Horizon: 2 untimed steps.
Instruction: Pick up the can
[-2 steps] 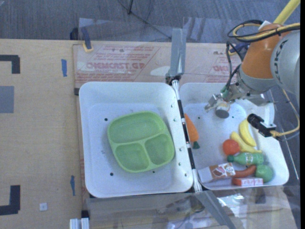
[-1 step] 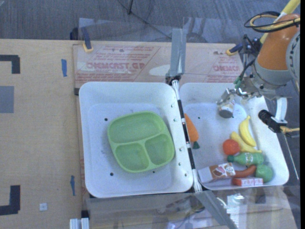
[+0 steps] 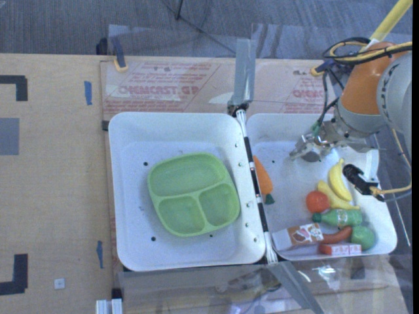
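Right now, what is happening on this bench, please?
A grey and orange robot arm reaches in from the right, and its gripper hangs over the upper part of the right bin. A carrot, banana and tomato lie there. The left bin holds a green divided plate.

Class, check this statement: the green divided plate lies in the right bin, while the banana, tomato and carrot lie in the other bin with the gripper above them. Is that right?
Not quite. The camera view shows the green divided plate in the left bin, not the right. The banana, tomato and carrot do lie in the other bin, with the gripper above that bin's far part.
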### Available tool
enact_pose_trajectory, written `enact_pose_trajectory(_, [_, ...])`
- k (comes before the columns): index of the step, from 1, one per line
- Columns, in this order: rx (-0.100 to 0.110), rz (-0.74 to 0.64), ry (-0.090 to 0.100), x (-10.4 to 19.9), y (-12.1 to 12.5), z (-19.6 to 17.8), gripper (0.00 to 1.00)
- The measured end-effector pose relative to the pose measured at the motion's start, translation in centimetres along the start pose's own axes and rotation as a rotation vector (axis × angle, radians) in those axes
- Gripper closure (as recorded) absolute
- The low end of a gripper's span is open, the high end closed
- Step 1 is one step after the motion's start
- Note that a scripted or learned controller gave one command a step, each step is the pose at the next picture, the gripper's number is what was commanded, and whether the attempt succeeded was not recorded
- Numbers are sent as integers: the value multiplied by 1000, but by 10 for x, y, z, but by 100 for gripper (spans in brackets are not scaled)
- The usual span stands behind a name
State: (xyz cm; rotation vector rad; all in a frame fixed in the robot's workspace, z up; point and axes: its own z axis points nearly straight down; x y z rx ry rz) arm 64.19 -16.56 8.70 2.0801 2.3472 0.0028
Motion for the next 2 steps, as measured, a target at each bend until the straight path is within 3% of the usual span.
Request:
enact_pose_trajectory(1, [-2,-2,-3,0,1,-13,100])
enact_pose_trajectory(2, [3,70,2,79,5,-117,100])
